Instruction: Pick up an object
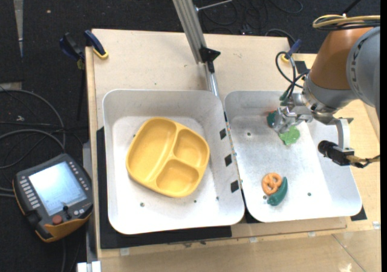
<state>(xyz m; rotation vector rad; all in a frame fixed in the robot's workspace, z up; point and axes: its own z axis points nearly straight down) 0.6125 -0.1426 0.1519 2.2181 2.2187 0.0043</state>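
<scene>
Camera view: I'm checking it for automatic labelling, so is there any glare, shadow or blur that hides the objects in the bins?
Camera view: evenly lit and mostly sharp; the yellow plastic divided plate casts a soft shadow; the small green object under the hand looks slightly blurred and partly covered.

one fixed camera above, slanting down on both bins [115, 107].

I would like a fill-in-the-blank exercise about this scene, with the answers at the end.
1. The divided plate in the left bin is coloured ____.
2. The plate has ____ compartments.
3. The orange pretzel-shaped toy lies in the ____ bin.
4. The end effector is above a ____ object.

Answers: yellow; three; right; green
</scene>
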